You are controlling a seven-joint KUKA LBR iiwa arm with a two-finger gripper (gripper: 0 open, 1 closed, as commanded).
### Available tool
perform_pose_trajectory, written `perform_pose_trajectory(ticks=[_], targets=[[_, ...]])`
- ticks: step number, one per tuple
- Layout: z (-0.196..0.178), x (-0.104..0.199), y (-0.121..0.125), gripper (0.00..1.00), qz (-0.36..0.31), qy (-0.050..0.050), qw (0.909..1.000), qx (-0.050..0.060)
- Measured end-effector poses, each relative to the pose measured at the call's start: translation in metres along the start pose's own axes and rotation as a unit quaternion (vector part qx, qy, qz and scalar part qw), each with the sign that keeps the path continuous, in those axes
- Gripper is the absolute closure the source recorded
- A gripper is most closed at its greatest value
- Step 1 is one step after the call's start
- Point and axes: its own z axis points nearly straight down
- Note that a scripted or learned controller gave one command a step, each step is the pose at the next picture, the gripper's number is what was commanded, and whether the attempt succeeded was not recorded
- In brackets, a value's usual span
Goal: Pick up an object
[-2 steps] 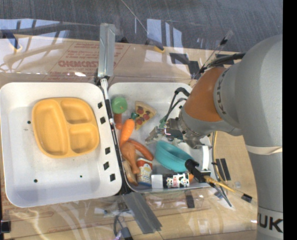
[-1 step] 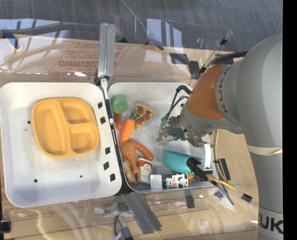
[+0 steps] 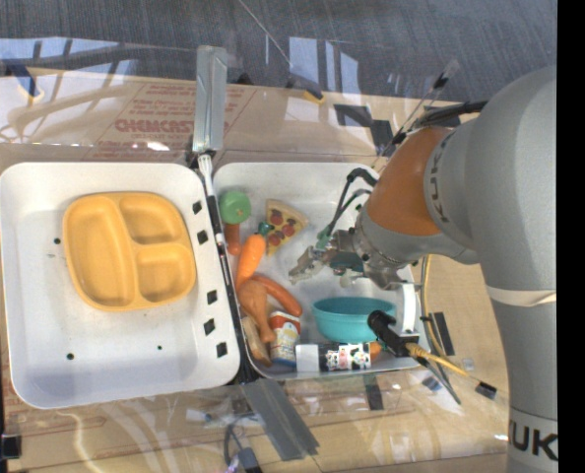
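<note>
Nearest me, along the right bin's front wall, I am seeing a small bottle lying on its side, a teal bowl just behind it, and sausages beside a carrot. The gripper is hovering above the bin floor, gripping nothing; whether it is parted I cannot tell. Farther back, a pizza slice and green cup are lying. The left bin is holding a yellow divided tray.

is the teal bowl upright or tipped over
Upright: the round teal plastic bowl in the right white bin shows its open mouth and inside facing up.
</note>
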Motion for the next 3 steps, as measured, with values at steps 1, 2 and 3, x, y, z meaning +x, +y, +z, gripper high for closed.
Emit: perform_pose_trajectory(ticks=[1,2,3], targets=[[0.007,0.056,-0.059,0.0,-0.029,0.0,0.9996,-0.008],[-0.003,0.055,-0.057,1.0,-0.031,-0.001,0.9995,-0.01],[0.01,0.057,-0.022,1.0,-0.212,-0.001,0.9772,-0.002]])
